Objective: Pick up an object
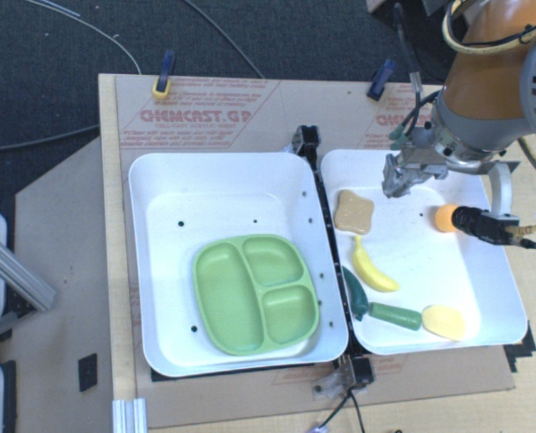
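Grey two-finger gripper [399, 180] over right white bin's [477, 269] far-left corner — opening can't be told. Tan plastic toast slice [354, 212] just beside: likely light, stiff, flat — pinch across edges.

The grey robot arm [471, 120] has a wide, rounded orange band [498, 48] above the wrist. At its end sits a small gripper of grey metal [397, 184], and thin dark and green wires [402, 133] run beside it.

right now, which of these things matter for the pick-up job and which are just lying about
Job, likely candidates in the right bin under the claw:
toast slice
banana
orange ball
green utensil
yellow lemon

Lying about:
green divided plate, alone in the left bin
blue clamp on the board
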